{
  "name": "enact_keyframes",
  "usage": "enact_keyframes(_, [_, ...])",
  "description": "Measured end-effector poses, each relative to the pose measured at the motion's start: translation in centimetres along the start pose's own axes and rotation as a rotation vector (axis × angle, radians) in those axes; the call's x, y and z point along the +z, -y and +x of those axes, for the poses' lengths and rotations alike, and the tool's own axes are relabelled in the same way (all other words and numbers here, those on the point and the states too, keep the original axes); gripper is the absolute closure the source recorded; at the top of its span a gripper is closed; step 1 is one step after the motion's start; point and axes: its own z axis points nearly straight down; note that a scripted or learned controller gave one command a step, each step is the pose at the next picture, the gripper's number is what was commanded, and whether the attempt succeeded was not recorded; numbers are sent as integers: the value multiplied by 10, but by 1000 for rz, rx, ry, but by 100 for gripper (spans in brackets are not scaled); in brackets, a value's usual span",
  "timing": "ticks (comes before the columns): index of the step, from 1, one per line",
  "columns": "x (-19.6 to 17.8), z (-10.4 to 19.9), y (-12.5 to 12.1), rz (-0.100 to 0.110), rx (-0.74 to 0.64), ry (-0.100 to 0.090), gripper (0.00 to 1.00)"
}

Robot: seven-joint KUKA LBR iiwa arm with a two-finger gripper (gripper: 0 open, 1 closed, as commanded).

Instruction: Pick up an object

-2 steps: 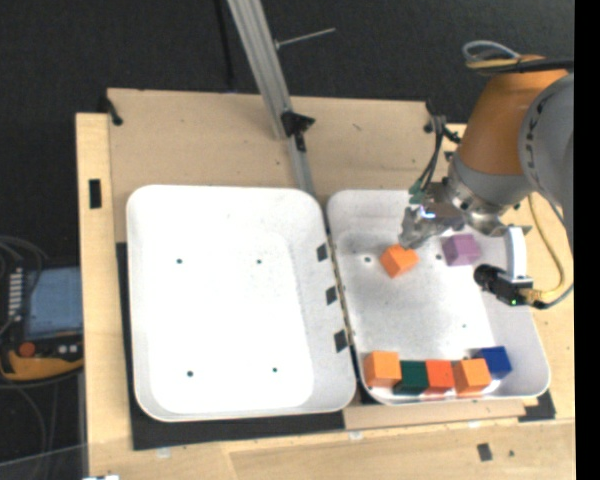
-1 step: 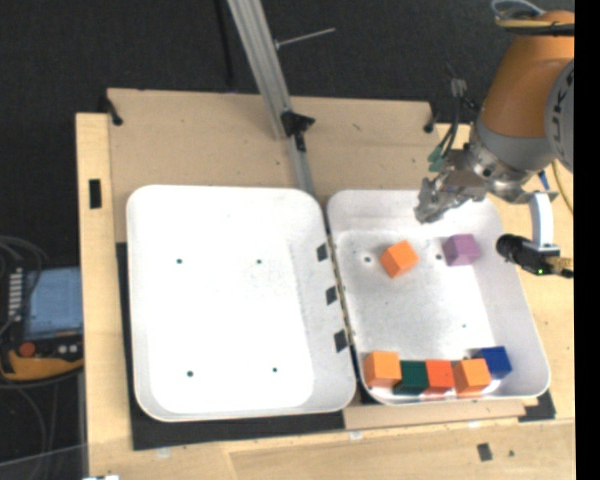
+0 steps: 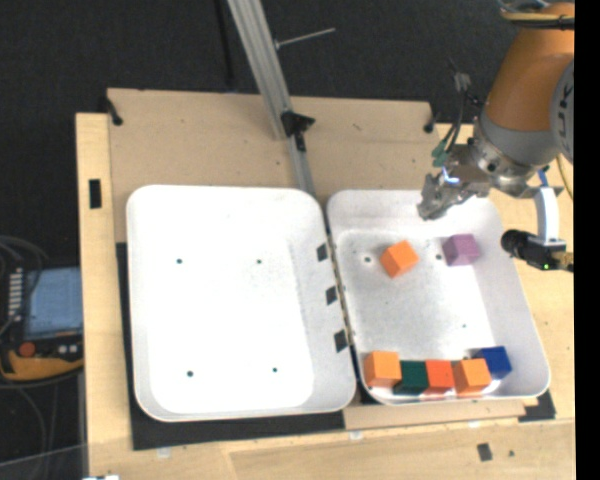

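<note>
The right bin (image 3: 500,298) holds an orange block (image 3: 400,258) and a purple block (image 3: 462,249) near its far end. Along its near rim sit several blocks in a row: orange (image 3: 383,367), dark green (image 3: 413,375), orange-red (image 3: 440,374), orange (image 3: 471,374) and blue (image 3: 495,360). My gripper (image 3: 435,205) hangs over the far edge of the right bin, up and to the right of the lone orange block and left of the purple one. Nothing shows between its fingers.
The left bin (image 3: 230,298) lies beside the right one. A slanted metal rail (image 3: 270,78) runs from the top down to the gap between the bins. A blue device (image 3: 52,303) and cables lie off the bench at left.
</note>
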Motion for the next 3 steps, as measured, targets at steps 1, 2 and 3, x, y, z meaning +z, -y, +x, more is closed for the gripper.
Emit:
enact_keyframes(1, [-1,60,5,3,-1,-1,100])
enact_keyframes(2, [-2,120,-2,1,-2,-1,100])
enact_keyframes(3, [-5,172,0,0,-2,-1,100])
